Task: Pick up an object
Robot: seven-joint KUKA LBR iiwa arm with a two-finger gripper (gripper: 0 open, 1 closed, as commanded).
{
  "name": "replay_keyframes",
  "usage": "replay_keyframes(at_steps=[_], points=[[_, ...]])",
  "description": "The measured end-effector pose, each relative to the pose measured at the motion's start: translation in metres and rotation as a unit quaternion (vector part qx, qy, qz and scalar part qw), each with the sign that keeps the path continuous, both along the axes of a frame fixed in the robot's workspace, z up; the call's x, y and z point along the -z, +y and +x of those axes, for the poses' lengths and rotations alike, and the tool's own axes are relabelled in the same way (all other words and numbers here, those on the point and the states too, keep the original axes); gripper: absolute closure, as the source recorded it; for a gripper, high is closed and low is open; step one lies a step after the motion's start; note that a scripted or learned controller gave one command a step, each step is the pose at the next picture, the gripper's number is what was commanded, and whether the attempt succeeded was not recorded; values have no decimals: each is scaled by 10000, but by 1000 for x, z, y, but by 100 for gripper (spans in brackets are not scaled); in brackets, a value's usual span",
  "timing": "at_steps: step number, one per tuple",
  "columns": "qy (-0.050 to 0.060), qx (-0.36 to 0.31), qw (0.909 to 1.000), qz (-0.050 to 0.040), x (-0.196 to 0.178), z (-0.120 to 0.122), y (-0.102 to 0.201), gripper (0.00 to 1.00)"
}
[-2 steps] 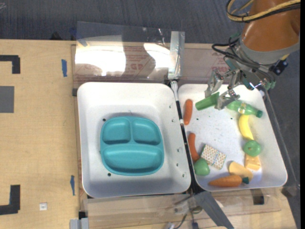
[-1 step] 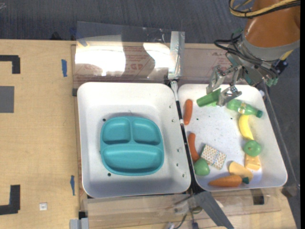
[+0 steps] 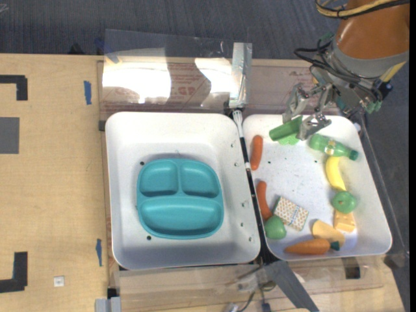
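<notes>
Your pincer (image 3: 305,117) sits over the far left corner of the right bin (image 3: 374,239), with a green cylinder-shaped piece (image 3: 284,132) between its fingers, tilted and apparently just clear of the floor; you seem to be pinching it. I judge the lift is under way, though the hold looks near one end, so it may slip. That bin also carries a green bottle (image 3: 333,147), a banana (image 3: 335,173), carrots and other toy food. The left bin (image 3: 123,135) holds a teal divided plate (image 3: 180,197) at its middle.
</notes>
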State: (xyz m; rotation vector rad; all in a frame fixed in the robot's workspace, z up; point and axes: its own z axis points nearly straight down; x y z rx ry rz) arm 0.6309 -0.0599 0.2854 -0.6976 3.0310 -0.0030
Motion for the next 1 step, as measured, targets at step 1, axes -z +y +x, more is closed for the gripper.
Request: replay_keyframes(at_steps=[1], points=[[-53,8,10000,9,-12,2,1,100]])
